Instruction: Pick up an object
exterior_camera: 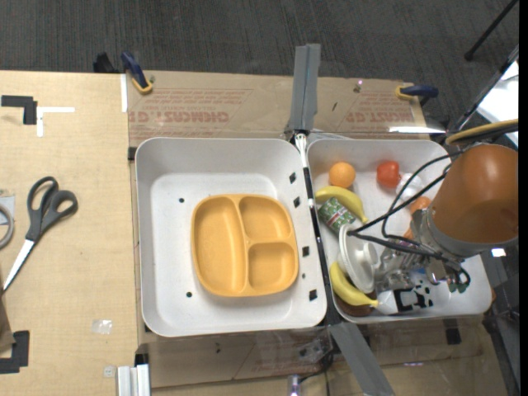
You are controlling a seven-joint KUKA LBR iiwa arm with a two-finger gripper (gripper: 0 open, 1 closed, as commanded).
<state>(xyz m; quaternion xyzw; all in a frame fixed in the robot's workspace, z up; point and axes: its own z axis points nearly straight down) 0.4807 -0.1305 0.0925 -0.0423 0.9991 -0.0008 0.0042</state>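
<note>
Objects for picking lie crowded in the right bin, while the bench itself – pale wood with brown cardboard under both bins – takes up most of the view. Next in size, the left bin holds a yellow divided plate lying flat near its middle, three compartments showing. The right bin sits just beside it, their rims touching along the centre line. The arm reaches in from the right, its orange band rounded toward the camera, with black cables looping across the bin's middle. Below and left of the band the gripper hangs low over the front half of the right bin, among metal parts and clutter – whether its jaws are wide or closed I cannot tell, and nothing can be seen between them. Scissors with grey handles lie on the bench well to the left. In the right bin, one banana curves near the left wall, with a green can touching it; a second banana lies at the front left corner. An orange sits toward the back, and a red tomato near it to the right, the two apart.
</note>
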